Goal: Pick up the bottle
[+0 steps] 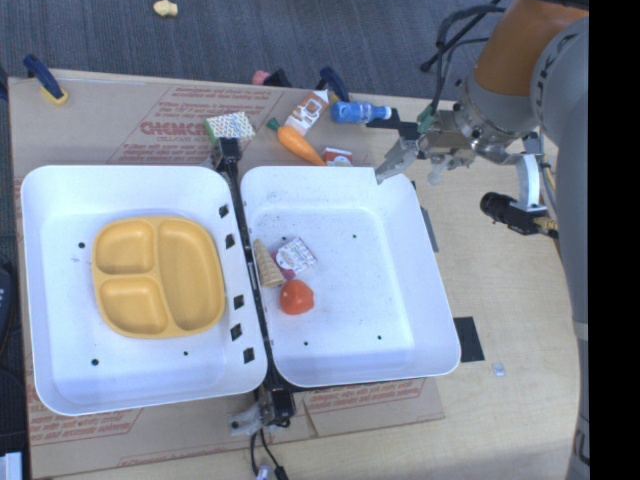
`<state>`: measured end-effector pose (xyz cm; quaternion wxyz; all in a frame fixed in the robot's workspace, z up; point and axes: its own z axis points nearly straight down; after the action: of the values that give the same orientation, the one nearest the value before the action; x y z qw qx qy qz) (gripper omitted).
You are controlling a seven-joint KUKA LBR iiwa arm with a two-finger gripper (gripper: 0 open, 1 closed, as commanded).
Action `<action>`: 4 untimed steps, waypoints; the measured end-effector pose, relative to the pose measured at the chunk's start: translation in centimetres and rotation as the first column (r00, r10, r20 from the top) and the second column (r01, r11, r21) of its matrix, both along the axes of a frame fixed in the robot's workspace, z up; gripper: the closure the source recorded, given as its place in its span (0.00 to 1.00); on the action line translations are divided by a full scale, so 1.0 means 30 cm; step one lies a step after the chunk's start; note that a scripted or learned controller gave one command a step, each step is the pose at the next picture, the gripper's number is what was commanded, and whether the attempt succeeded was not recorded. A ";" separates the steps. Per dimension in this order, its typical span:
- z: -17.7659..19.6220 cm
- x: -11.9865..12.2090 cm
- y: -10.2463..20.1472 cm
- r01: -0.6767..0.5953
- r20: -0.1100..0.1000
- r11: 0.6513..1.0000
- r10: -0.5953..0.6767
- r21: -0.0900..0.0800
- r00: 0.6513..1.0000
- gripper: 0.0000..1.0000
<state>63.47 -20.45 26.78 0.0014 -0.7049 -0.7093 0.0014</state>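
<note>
A blue bottle (358,113) with a pale cap lies on its side on the cardboard just behind the right bin (420,298). To its left lies a small white-and-orange bottle (307,112), tilted. My gripper (414,168) hangs over the right bin's back right corner, a little to the right of and in front of the blue bottle. Its two fingers are spread open with nothing between them.
An orange carrot (298,145) and a small red packet (338,155) lie by the bin's back rim. The right bin holds a cone (266,264), a red-and-white wrapper (296,256) and a red fruit (296,297). A yellow divided plate (158,275) sits in the left bin (50,358).
</note>
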 end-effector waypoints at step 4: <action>0.268 -0.248 0.028 0.382 -0.002 0.924 -0.382 -0.001 0.924 1.00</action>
<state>56.03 -19.61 34.83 0.0022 -0.8294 -0.5586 0.0019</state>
